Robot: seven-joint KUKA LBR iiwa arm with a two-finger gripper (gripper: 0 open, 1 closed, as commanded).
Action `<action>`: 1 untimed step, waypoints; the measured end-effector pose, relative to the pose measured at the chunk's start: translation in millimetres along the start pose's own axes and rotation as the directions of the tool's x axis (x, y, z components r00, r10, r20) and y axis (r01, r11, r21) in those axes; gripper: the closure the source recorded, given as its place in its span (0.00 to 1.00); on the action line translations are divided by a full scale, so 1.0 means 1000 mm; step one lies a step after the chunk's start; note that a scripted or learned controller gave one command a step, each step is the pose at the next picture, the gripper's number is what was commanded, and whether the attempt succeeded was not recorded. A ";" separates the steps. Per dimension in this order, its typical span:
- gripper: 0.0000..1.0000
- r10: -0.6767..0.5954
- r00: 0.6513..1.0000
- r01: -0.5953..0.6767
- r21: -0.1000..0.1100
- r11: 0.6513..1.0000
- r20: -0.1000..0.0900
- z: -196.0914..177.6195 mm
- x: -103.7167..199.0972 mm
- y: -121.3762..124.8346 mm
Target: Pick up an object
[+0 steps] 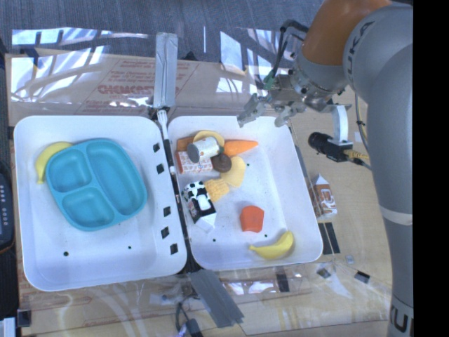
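Hovering hand: the hand hangs above the back rim of the right bin, its two fingers spread apart with nothing between them; it looks poised over the pile so it can come straight down on a piece.
Task's thing: no single object is picked out yet; the nearest candidates are the toy carrot and the small can, both in the back of the right bin, near and just below the hand.
Why clustered: the can, a brown round piece, a red-and-white carton and a pale yellow piece lie touching in a heap, likely tumbled there loosely, which could make a clean grip harder.
Easier picks: the orange-red block and the banana lie apart near the front, with free space around them.
Black-and-white item: one, beside the divider.
Count, right bin: one carrot, one can, one block, one banana; the heap's exact number is hard to tell.
Left bin: one blue divided plate, lying flat, and one second banana tucked against the plate's edge.
Table: carries two bins, side by side.
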State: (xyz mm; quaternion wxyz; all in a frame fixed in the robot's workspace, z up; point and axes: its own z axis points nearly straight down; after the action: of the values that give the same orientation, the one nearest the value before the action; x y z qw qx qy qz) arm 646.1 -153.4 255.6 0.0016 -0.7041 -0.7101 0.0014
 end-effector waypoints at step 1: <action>0.00 -0.073 0.997 0.073 -0.002 0.997 0.001 0.108 0.028 0.012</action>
State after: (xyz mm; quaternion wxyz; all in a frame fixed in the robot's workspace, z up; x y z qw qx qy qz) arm 657.0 -125.4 147.7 0.0003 -0.6777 -0.7353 0.0010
